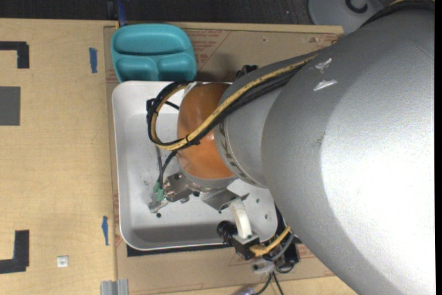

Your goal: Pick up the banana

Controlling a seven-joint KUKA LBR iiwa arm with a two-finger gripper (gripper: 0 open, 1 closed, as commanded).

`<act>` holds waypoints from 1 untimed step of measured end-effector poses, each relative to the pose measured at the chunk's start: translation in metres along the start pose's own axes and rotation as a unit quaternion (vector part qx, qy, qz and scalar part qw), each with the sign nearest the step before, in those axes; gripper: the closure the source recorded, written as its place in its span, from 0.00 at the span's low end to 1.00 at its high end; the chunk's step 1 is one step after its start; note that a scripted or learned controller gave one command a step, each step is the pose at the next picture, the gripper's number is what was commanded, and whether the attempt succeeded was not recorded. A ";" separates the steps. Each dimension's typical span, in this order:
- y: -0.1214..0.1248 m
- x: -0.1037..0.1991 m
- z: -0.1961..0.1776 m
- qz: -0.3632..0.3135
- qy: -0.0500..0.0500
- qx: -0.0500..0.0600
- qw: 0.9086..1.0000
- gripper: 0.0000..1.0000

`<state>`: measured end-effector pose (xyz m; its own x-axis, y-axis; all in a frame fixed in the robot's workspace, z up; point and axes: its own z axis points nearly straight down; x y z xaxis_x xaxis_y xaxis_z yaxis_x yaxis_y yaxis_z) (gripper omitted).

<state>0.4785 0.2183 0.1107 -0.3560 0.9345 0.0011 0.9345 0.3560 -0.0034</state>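
Note:
My grey arm (331,148) reaches in from the right and covers most of the view. Its orange band (200,135) hangs over the middle of the white bin (131,148). Below the band, the metal wrist end with the gripper (171,191) points down toward the bin's lower left floor. A small green part sits at its tip. The arm hides much of the bin's floor and everything to its right.
A teal moulded tray (153,52) lies just beyond the bin's far rim. Black and yellow cables (162,121) loop off the wrist over the bin. Bare bin floor shows along the left wall. The brown bench (55,148) stretches away to the left.

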 end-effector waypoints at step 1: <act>0.000 0.000 -0.010 0.001 0.000 0.000 1.000 1.00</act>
<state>0.4790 0.2182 0.1205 -0.3548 0.9349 0.0010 0.9349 0.3548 -0.0026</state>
